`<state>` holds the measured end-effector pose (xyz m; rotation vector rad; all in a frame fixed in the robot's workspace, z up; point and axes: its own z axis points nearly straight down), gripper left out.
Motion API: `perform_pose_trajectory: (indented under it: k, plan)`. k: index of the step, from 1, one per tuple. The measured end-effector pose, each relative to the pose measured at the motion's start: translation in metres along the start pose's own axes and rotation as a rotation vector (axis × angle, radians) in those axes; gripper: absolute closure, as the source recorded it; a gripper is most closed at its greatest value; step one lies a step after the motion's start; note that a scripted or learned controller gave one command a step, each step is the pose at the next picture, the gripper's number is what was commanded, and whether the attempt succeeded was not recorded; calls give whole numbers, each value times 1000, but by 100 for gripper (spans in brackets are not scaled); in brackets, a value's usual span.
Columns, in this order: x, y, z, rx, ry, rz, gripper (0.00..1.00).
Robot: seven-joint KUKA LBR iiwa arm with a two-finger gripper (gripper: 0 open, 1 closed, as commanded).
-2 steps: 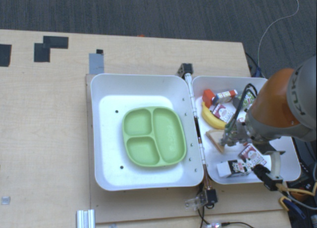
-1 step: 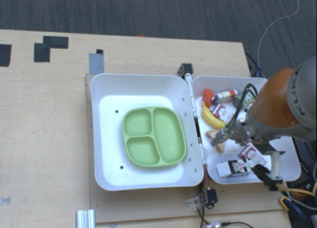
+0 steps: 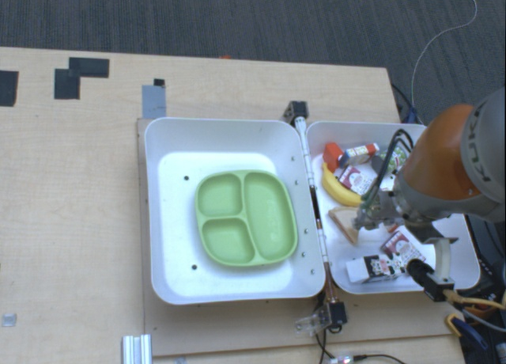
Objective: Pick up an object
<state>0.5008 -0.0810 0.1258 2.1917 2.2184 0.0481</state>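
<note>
Hovering: claw (image 3: 368, 217) low inside the right bin (image 3: 466, 269), above the clutter.
Claw state: cannot tell whether spread or closed; nothing visibly held.
Candidates: banana (image 3: 338, 188) just up-left of claw; tan wedge (image 3: 345, 224) beside it, left; packet (image 3: 400, 248) to its right.
Left bin (image 3: 170, 220): green divided plate (image 3: 245, 218), well left.
Progress: judged early; grasp and lift outstanding.
</note>
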Motion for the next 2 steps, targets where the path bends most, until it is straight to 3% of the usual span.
perform_pose_trajectory:
  k: [1, 2]
  plan:
    - [0, 0, 0, 0, 0, 1, 0]
    - [-2, -3, 39, 31, -6, 8, 0]
